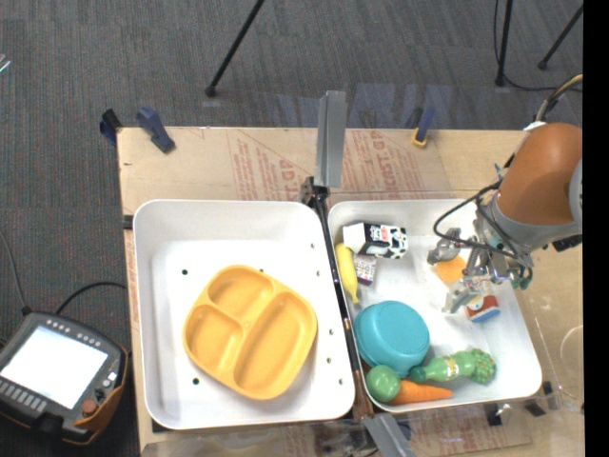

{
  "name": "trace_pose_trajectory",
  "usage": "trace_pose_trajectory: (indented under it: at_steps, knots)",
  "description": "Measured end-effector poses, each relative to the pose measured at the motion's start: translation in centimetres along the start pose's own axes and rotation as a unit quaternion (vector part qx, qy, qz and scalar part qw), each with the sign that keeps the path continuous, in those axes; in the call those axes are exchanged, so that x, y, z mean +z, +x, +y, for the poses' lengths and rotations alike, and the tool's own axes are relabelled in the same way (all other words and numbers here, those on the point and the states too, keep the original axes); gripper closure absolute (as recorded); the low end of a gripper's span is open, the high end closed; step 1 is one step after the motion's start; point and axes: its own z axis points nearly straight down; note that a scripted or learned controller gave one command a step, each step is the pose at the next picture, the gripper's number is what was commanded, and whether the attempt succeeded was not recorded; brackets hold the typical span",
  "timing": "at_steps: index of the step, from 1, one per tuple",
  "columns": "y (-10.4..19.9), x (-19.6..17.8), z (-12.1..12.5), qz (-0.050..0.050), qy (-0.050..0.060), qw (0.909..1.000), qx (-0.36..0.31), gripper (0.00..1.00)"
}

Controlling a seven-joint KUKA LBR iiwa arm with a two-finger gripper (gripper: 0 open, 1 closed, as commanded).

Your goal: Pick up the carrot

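Orange tapered carrot (pixel 425 393) is seen lying at the right white bin's (pixel 526 346) front edge, beside a green ball (pixel 383 382). Metal two-finger gripper (pixel 473 284) is positioned well apart, fingers spread, nothing held.

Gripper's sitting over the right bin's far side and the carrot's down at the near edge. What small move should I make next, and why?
Probably shift the gripper toward the near edge of the right white bin, before any descent. It hangs beside a small orange-and-red item, while the orange carrot lies along the near wall, between a green round fruit and a green bumpy vegetable, just below the teal bowl.
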Motion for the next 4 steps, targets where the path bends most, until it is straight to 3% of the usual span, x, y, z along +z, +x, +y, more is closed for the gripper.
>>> trace_pose_trajectory:
  at_steps: [1, 2, 3, 4]
  knots:
    - [-1.9, 0.0, 4.4, -0.001, -0.001, 1.0, 0.0, 0.0]
    - [-2.4, 0.0, 4.4, 0.0, 0.0, 0.9934, 0.115, 0.0]
    - [-0.8, 0.0, -0.3, 0.002, 0.001, 0.9903, 0.139, 0.0]
    - [-2.8, 0.0, 2.8, 0.001, 0.0, 0.9708, 0.24, 0.0]
